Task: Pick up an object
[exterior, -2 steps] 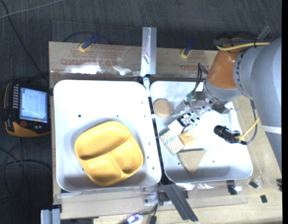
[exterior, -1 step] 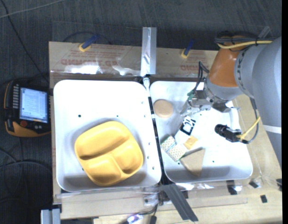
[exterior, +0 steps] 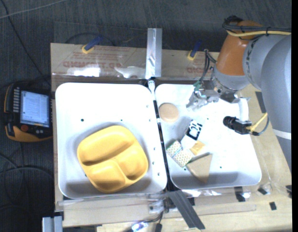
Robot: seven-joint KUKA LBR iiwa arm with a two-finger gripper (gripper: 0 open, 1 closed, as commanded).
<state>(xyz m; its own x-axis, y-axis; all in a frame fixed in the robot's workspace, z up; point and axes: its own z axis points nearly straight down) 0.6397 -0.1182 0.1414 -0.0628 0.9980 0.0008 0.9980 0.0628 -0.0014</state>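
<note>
My gripper (exterior: 203,94) hung over the back of the right bin (exterior: 235,170); I could not tell its state. The round tan disc (exterior: 168,112) lay just beside it, near the divider, with a black-and-white card (exterior: 194,129) and small pieces further forward. Descending off-centre, I judged, might nudge the disc against the wall instead of catching it.
</note>
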